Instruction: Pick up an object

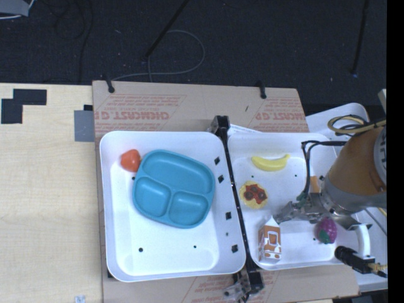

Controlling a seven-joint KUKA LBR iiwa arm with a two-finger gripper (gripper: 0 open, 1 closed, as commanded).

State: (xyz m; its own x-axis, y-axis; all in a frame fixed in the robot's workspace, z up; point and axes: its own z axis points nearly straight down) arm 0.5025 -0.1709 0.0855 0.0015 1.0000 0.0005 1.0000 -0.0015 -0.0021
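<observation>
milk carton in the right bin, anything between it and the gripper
Nothing visible. The gripper sits just right of and above the milk carton, with bare bin floor between them. The pizza slice lies off to the upper left.

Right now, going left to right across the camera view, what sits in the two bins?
Small orange-red ball → blue three-compartment plastic plate → round yellow-and-red toy pizza → white and orange toy carton → purple-pink toy berry, beside the gripper.

A robotics lab: a pale wood bench (44, 201) carries a cardboard sheet (189, 106) under two white bins (120, 245), loose black cables (170, 43) trail over dark carpet at twelve o'clock, and a robot arm (360, 169) reaches in at three o'clock.
</observation>
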